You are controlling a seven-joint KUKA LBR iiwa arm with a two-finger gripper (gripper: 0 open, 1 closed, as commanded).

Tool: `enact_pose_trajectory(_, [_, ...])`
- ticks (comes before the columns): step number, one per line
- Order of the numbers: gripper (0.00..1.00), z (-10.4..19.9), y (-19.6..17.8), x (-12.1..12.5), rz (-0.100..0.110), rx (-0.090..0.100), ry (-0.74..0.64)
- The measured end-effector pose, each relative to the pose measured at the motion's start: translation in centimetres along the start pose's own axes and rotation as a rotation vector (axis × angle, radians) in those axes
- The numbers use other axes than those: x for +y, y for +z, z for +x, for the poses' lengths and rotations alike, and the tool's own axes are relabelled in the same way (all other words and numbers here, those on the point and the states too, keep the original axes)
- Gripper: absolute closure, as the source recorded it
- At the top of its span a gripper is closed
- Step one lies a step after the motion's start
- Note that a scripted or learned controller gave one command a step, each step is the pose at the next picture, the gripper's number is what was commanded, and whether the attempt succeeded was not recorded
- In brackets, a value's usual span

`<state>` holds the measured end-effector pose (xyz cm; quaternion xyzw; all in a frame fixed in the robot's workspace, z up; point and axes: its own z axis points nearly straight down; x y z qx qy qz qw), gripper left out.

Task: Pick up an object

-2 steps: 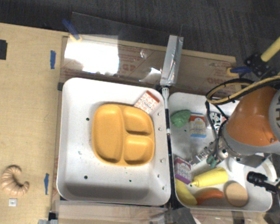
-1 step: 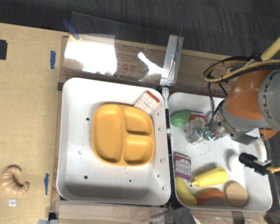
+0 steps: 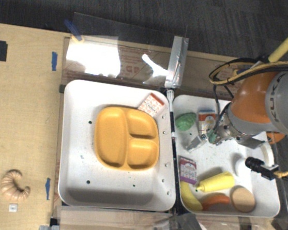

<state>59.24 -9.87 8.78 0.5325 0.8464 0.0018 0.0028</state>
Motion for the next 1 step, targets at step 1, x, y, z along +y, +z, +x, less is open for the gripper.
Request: enact_pose_trajectory(1, [0.00, -1.20, -0.01, -2.92, 0.001, -0.001, 0.155])
